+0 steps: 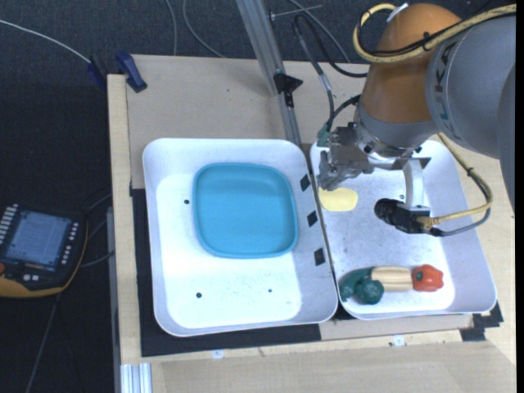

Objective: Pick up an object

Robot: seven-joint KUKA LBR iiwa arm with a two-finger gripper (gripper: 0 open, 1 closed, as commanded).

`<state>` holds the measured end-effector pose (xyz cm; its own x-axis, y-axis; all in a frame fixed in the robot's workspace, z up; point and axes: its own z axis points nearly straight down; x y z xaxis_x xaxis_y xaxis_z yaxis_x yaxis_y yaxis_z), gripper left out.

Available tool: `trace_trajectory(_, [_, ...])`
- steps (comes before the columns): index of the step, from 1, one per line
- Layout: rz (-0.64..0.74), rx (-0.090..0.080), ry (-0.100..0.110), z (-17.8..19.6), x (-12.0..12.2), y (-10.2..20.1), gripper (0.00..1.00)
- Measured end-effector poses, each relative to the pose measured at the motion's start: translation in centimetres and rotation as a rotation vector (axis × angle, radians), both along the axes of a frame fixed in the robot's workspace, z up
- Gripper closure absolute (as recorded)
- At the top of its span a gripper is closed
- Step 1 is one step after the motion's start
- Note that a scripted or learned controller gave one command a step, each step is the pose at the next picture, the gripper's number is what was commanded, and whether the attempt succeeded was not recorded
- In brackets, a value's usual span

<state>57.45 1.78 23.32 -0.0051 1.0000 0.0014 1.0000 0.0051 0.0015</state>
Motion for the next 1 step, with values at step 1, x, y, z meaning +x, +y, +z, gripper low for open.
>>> trace_trajectory(1, [0.000,0.000,0.001,0.78,-0.24,5.30,1.00])
